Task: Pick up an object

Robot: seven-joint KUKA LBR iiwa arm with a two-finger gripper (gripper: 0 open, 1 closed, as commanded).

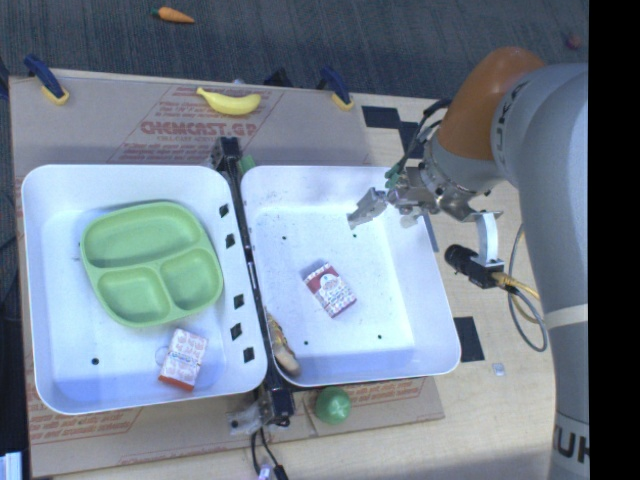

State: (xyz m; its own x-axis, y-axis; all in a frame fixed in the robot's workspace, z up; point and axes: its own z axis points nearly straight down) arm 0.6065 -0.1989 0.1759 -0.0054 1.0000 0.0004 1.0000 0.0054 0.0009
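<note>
Right bin (420,308): red carton (330,290) mid-floor, gripper (366,211) above far edge.

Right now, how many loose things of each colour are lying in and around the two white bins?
Green: 2, the tray and the ball
Red and white: 2, the left box and the right box
Yellow: 1, the banana
Orange: 1, the carrot
Tan: 1, a small item at the right bin's front-left corner
Total: 7
</note>
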